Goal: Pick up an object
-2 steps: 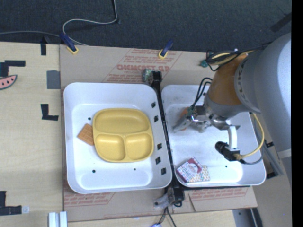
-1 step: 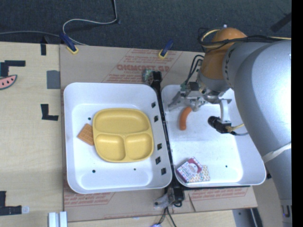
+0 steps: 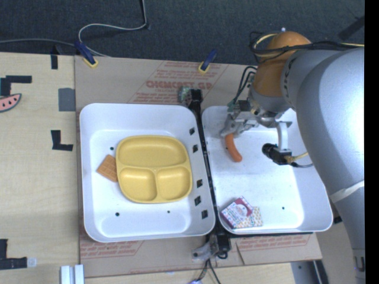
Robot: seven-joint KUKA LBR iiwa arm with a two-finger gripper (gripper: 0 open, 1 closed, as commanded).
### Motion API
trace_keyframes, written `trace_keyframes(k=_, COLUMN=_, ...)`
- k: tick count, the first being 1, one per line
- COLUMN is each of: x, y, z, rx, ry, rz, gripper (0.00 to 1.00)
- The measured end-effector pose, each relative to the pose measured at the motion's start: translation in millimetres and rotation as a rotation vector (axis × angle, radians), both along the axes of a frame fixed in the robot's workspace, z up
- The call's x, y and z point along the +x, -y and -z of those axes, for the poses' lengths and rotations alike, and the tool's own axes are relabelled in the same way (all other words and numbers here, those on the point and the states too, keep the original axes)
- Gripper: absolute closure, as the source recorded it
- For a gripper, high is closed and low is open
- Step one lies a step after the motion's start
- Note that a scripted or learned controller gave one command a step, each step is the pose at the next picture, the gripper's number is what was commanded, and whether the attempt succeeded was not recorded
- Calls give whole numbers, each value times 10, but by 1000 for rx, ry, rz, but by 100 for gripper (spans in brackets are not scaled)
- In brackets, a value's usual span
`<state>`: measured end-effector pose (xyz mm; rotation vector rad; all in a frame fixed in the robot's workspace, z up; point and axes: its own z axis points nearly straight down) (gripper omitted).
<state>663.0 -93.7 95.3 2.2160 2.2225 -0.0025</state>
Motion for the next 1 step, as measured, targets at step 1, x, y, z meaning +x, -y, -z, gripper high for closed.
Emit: trace_keyframes(k=1, x=-777, y=-217, z=-1077, rx=3, ry=0, rz=1, gripper=100)
